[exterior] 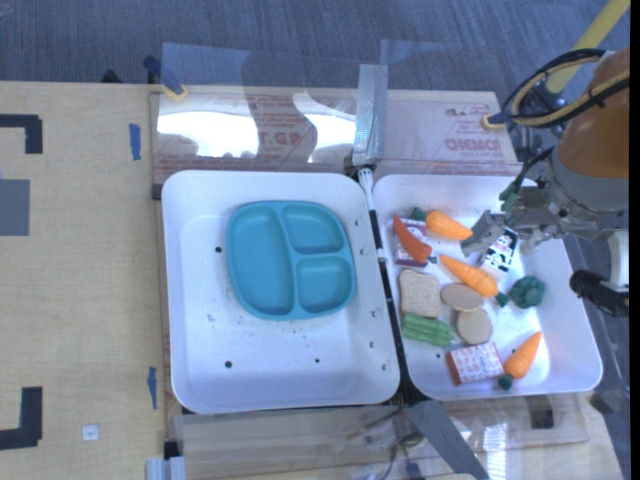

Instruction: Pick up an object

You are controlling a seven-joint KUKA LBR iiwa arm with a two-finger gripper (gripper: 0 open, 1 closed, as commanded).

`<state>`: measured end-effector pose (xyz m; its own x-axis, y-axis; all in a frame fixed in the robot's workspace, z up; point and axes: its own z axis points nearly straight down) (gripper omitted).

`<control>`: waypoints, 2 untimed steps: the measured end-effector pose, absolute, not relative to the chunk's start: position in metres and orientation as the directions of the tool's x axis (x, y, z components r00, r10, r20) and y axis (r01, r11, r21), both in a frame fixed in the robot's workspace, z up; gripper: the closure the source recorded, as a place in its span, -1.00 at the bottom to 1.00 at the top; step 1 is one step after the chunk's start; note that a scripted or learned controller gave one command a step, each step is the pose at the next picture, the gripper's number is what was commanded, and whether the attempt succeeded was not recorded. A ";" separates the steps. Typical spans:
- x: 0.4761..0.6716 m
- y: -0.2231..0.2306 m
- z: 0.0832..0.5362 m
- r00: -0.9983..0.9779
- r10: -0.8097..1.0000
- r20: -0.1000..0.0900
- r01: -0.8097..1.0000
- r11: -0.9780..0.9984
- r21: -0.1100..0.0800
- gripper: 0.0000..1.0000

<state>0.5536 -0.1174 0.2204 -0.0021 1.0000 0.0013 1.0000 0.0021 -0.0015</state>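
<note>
From where I stand, the grey arm with the orange band (598, 138) leans in from the right over the right-hand shallow white bin (575, 318). Its claw (497, 230) hangs low above the upper part of that bin, just over a small black-and-white patterned piece (501, 253); whether the claw is open or closed I cannot tell from this angle, and nothing is visibly caught in it.

The bin beneath is crowded with toy food. An orange plastic carrot (447, 225) lies near the top, a longer orange carrot (470, 274) slants through the middle, and a third carrot with a green tip (522, 356) rests near the lower right corner. Beside the divider sit a red pepper-like piece (410, 239), a slice of tan toy bread (420, 292) and a green bean pod (427, 330). A dark green broccoli floret (526, 291) sits toward the right.

In the left white bin (190, 348) lies a teal three-compartment plastic plate (291, 259), flat on the bin floor. Both bins rest on the pale wooden surface (70, 298).
</note>
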 end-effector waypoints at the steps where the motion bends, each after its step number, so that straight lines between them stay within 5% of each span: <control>1: 0.566 -0.154 0.129 -0.014 1.000 0.001 1.000 0.014 -0.008 -1.00; 2: 0.573 -0.163 0.112 -0.329 0.944 -0.022 0.944 0.330 0.024 -1.00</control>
